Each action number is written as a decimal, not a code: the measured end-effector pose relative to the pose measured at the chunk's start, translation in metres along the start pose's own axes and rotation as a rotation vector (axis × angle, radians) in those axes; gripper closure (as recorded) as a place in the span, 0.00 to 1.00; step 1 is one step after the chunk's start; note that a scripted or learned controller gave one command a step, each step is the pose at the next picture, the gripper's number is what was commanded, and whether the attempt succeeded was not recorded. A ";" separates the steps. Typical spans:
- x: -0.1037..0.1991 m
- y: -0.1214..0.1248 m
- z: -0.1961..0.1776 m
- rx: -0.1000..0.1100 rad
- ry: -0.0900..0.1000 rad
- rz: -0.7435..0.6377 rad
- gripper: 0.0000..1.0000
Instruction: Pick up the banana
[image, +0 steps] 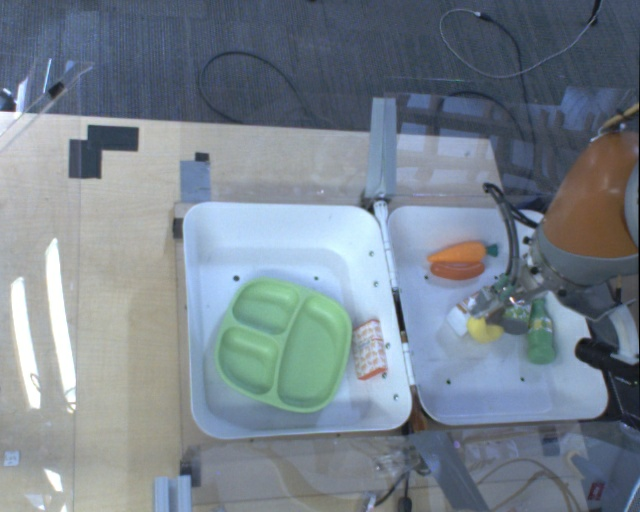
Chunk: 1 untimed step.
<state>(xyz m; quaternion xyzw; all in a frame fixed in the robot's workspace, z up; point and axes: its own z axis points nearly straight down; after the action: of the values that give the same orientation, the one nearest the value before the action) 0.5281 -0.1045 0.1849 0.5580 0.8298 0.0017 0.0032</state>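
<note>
The banana (485, 329) shows as a small yellow patch in the middle of the right bin (500, 400), mostly covered by the gripper. My gripper (497, 303) hangs low right over it, reaching in from the right below the grey and orange arm (595, 210). From this view I cannot tell whether it touches the banana.
An orange carrot (458, 257) lies at the back of the right bin. A green bottle (541, 338) lies just right of the banana and a small white object (458, 320) just left. The left bin (270, 225) holds a green divided plate (283, 344) and a small can (369, 349).
</note>
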 end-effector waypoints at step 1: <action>0.000 0.000 0.000 0.001 0.000 0.000 0.00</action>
<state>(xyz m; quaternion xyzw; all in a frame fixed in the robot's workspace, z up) 0.5278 -0.1048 0.1844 0.5582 0.8297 0.0014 0.0028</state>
